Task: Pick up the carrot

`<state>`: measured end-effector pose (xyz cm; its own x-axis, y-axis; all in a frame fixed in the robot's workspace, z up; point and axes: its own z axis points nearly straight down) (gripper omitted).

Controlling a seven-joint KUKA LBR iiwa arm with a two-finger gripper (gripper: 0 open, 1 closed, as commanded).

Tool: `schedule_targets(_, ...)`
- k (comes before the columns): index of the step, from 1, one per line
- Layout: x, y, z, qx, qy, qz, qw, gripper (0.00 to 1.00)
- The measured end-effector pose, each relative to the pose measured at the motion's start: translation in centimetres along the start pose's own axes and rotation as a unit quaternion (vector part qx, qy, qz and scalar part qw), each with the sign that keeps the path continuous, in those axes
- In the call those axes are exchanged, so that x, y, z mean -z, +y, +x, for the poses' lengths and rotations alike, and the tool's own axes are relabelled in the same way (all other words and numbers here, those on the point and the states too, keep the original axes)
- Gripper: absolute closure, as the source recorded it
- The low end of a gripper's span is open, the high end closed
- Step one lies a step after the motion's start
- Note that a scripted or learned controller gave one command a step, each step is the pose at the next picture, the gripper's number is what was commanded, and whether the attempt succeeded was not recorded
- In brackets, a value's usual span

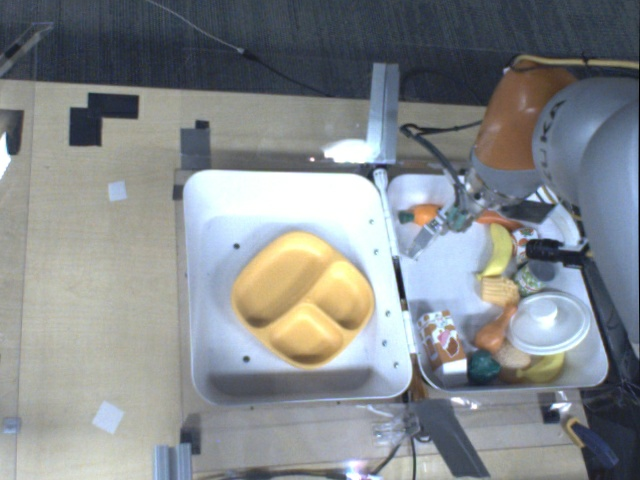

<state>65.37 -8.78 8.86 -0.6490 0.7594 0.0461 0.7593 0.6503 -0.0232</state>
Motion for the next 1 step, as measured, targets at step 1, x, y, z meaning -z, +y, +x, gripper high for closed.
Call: schedule_targets(1,9.96,5.78,5.73,-0.159,-0.024,-0.021,0.9867,0.00)
